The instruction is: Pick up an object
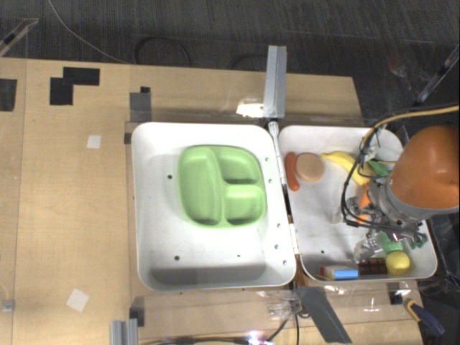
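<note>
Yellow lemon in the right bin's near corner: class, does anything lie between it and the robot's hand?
Nothing visible lies between them. The hand hangs right beside the lemon, with a green piece touching the lemon's far side, close under the hand. A brown bar lies to the lemon's left.

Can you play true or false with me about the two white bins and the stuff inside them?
1. The green tray lies in the left bin. True.
2. The banana is in the left bin. False: it is in the right bin, near the far edge.
3. The green tray has just one big hollow. False: ridges split it into three sections.
4. The robot arm hangs over the right bin. True.
5. A yellow lemon sits near the front right corner of the right bin. True.
6. The blue thing is next to the banana. False: it lies at the near edge of the right bin, far from the banana.
</note>
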Robot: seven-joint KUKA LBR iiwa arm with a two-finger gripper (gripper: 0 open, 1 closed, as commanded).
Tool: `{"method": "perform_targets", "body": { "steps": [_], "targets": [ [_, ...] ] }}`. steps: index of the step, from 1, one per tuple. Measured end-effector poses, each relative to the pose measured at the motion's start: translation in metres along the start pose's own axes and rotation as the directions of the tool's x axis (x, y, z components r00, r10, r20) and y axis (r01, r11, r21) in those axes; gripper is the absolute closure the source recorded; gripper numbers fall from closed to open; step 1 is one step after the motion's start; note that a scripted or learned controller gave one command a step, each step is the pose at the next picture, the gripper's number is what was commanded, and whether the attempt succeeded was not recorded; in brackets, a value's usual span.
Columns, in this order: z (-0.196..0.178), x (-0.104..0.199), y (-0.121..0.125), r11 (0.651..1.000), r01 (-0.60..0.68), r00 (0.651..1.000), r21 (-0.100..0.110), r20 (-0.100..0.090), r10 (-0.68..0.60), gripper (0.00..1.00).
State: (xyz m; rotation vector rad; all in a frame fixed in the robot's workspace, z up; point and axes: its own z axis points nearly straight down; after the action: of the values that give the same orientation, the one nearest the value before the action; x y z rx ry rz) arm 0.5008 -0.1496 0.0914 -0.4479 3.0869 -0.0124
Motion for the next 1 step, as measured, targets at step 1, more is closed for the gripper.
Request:
{"method": "perform_targets", "body": {
  "steps": [1],
  "targets": [
    [-0.0004,-0.0046,0.0133,0.994,0.109,0.994,0.003,0.0,-0.109,0.0]
  ]
}}
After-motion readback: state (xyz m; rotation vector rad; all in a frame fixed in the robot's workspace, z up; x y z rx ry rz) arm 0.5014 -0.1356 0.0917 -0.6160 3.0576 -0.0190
